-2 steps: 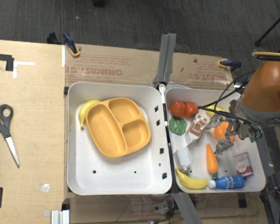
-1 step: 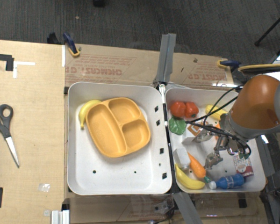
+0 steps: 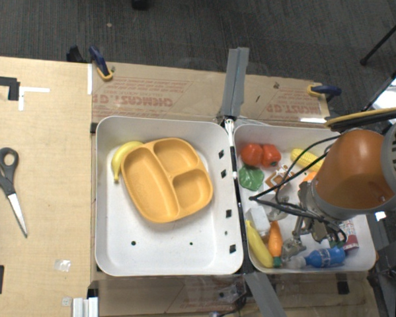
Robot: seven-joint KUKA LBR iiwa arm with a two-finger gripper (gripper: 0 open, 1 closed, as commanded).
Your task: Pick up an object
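Observation:
My gripper (image 3: pixel 301 237) hangs low in the right bin (image 3: pixel 242 134), under the orange wrist band (image 3: pixel 353 172), which hides much of the bin's middle. Just left of the gripper lie an orange carrot (image 3: pixel 274 239) and a yellow banana (image 3: pixel 258 245). A blue bottle (image 3: pixel 325 256) lies to its lower right, with a white and red item (image 3: pixel 350 237) beside it. At the bin's far end sit a red toy vegetable (image 3: pixel 260 154), a green one (image 3: pixel 251 178) and a yellow corn cob (image 3: pixel 303 156). Nothing shows clearly inside the gripper.
The left bin (image 3: pixel 107 249) holds a yellow divided plate (image 3: pixel 165 179) with a banana (image 3: pixel 121 158) tucked against its left rim. Scissors (image 3: pixel 8 186) lie on the bench at far left. Blue clamps (image 3: pixel 101 63) pin the cardboard behind the bins. Black cables (image 3: pixel 281 205) cross the right bin.

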